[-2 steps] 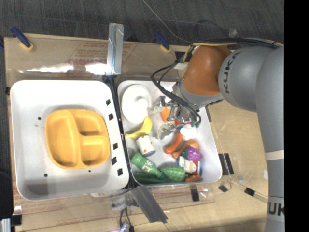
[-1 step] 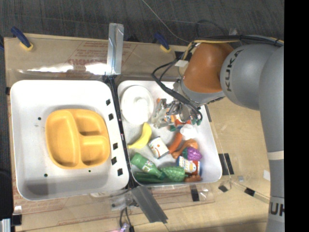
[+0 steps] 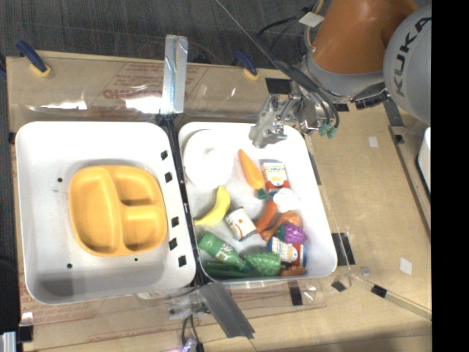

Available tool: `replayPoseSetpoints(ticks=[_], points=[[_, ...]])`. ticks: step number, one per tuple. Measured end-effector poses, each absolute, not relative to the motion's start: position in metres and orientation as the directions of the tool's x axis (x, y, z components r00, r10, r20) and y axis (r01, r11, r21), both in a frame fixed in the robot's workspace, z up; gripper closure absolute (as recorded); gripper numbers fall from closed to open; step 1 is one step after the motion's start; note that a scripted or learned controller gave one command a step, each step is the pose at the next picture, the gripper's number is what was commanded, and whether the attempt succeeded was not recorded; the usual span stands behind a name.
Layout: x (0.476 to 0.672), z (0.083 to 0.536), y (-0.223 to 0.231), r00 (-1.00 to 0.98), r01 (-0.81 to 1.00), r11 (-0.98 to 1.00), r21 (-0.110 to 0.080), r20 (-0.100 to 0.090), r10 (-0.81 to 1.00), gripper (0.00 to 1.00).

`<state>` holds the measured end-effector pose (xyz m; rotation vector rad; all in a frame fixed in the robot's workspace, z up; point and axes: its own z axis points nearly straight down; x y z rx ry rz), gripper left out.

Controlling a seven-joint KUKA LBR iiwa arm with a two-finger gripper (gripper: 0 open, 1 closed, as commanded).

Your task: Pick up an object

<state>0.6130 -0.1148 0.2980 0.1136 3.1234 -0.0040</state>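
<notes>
A grey robot arm (image 3: pixel 410 35) is showing a wide, glossy orange band (image 3: pixel 359 20) above its wrist. Black letters "KU" are running along its pale grey casing. Black cables are looping around the wrist, and the small metal hand (image 3: pixel 267 129) is gleaming silver.

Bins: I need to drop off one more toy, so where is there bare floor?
Left bin: bare floor all around the yellow tray. Right bin: crowded from the banana down to the green items; a small bare patch sits right of the carrot.
</notes>
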Motion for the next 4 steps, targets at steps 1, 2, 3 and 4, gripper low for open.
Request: replayPoseSetpoints(ticks=[1, 2, 3, 4], points=[[0.631, 0.288, -0.125, -0.995, -0.101, 0.995, -0.002, -0.005, -0.101, 1.0], [0.633, 0.3, -0.123, -0.994, -0.104, 0.995, -0.004, -0.01, -0.104, 1.0], [0.638, 0.295, -0.177, -0.919, -0.395, 0.919, -0.003, -0.003, -0.395, 1.0], [0.658, 0.283, -0.122, -0.909, -0.417, 0.909, -0.001, -0.003, -0.417, 1.0]])
